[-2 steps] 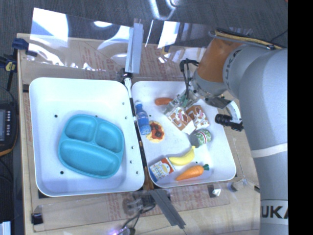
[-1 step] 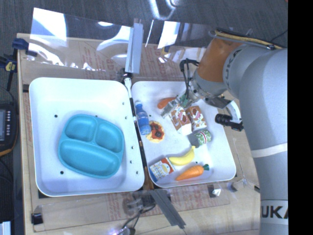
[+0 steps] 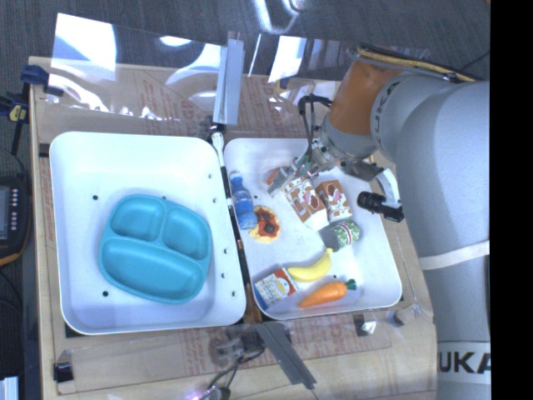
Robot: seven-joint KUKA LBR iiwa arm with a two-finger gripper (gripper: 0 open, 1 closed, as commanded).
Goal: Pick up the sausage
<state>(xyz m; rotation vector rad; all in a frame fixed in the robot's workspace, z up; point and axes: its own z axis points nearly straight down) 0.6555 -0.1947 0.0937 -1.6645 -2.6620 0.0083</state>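
Observation:
A small reddish-brown sausage [image 3: 273, 176] lies near the back left of the right bin [image 3: 379, 286]. My gripper [image 3: 293, 173] is low in the bin, just right of the sausage and touching or nearly touching it. Its tips are partly hidden by the wrist, and the view shows nothing lifted. The orange-banded arm reaches in from the upper right.
The right bin also holds a blue bottle [image 3: 242, 201], an orange-red toy [image 3: 265, 222], two snack packs [image 3: 316, 198], a green can [image 3: 343, 234], a banana [image 3: 310, 267], a carrot [image 3: 325, 292] and a juice carton [image 3: 275, 287]. A blue divided plate [image 3: 156, 247] sits in the left bin [image 3: 71, 152].

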